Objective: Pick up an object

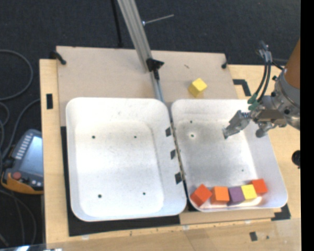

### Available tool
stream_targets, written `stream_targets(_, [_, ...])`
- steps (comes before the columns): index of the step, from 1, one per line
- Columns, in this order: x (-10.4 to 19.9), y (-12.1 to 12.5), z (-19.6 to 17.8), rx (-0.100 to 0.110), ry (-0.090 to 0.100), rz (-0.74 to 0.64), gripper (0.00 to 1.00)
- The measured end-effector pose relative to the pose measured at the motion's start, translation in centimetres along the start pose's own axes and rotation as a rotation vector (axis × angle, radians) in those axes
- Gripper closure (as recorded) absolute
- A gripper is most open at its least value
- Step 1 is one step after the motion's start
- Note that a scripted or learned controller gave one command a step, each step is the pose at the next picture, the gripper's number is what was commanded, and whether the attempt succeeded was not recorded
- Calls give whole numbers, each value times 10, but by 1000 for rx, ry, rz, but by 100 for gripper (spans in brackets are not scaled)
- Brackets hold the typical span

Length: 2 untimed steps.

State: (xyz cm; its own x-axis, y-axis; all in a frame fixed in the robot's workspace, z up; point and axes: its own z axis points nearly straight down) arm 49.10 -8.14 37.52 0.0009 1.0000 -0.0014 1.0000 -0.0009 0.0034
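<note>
The bench (120, 72) bears two white bins (120, 156) side by side, with a yellow cube (198, 87) just behind the right one

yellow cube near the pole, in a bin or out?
Out. The yellow cube sits on the bare board behind the right bin, apart from its rim.

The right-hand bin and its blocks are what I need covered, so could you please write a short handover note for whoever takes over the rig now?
Gripper: above the upper part of the shallow white right-hand bin, nothing seen between its fingers.
Things: five small blocks in a row along that bin's near edge: red-orange, orange, purple, yellow, red. A loose yellow cube sits on the board behind the bins.
Done: nothing picked.
Left: descend on one block, grasp, lift.
</note>
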Motion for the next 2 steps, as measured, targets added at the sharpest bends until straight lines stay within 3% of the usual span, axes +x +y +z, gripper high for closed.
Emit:
stream_targets(1, [39, -6, -93, -8, 1, -6, 0])
stream_targets(2, [36, 26, -109, -1, -2, -8, 0])
